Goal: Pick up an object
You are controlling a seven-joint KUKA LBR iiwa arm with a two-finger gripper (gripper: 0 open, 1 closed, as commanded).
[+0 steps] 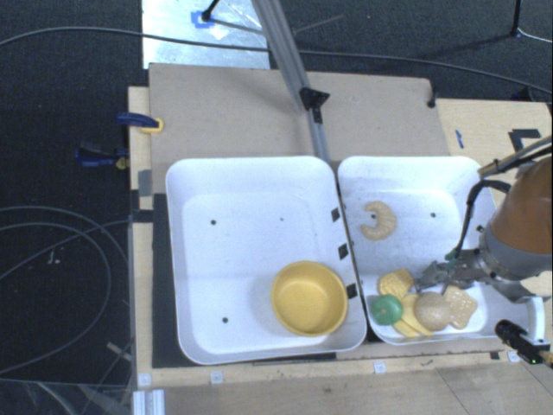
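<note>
My gripper hangs low over the front of the right bin, reaching in from the right under the orange wrist band. Just below it is a cluster of toy foods: a round yellow cracker, a green ball, a beige rounded piece, a tan biscuit and a yellow strip. The gripper's tip is right above the beige piece and the biscuit. A croissant lies alone farther back in the same bin.
A yellow bowl sits upright in the front right corner of the left bin. A slanted metal pole crosses the bench behind the bins. The bins' shared wall runs between bowl and foods.
</note>
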